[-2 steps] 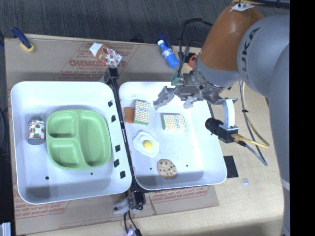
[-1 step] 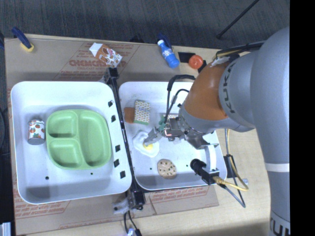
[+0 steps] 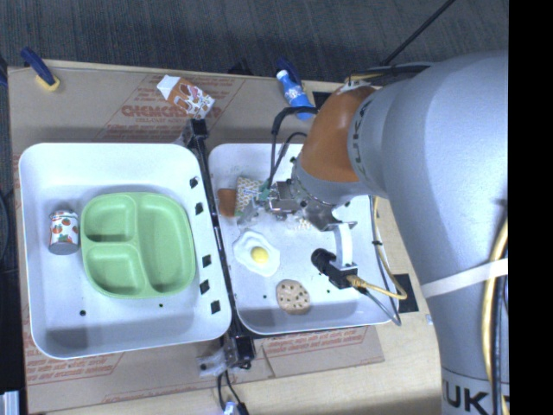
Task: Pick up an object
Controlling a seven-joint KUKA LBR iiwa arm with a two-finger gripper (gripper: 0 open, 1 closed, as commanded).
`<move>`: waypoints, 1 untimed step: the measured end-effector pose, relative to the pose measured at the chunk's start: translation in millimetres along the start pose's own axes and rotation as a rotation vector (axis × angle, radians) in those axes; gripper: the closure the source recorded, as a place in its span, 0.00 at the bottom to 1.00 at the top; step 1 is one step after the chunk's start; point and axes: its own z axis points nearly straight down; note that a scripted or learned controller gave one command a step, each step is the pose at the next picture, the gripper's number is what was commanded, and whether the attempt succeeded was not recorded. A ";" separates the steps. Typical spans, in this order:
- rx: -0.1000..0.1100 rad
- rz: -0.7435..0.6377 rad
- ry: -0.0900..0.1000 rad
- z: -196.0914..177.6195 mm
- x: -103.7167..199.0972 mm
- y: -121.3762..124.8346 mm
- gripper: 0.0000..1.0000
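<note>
A: Over the far left part of the right bin (image 3: 302,325), low down: gripper (image 3: 275,199), tucked beneath the orange-banded wrist (image 3: 333,145). Spread or closed?

B: Cannot tell. Masked by the wrist from this slant. Nothing visibly clamped, so no claiming a hold.

A: Likeliest target?

B: Probably the small patterned packet (image 3: 248,188), just beside the gripper on the side toward the left bin, flat on the floor. Touching or merely close, impossible to say. Next to it, a brown piece (image 3: 226,201), hard against the bin's left wall.

A: Why bent over so steeply?

B: Judging by the pose, to point the tool straight down into a shallow tray and come at a flat thing from above, clear of the wall.

A: And the rest?

B: Scattered loose, apparently for picking one at a time: fried egg (image 3: 257,254) nearer the middle, cookie (image 3: 293,296) toward the near rim, both well apart from the gripper. Across the divider, in the left bin (image 3: 34,158), a green divided plate (image 3: 138,243) with a small can (image 3: 63,231) upright just beside it. Out of play for now.

A: Stage of the task?

B: Looks like the approach or the grasp itself; not yet lifted. Worth watching for a pinch on the packet's edge only, or a nudge into the brown piece and wall.
</note>
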 end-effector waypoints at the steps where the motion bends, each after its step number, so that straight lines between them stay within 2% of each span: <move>1: -0.002 0.006 0.000 15.9 -82.3 -98.5 0.00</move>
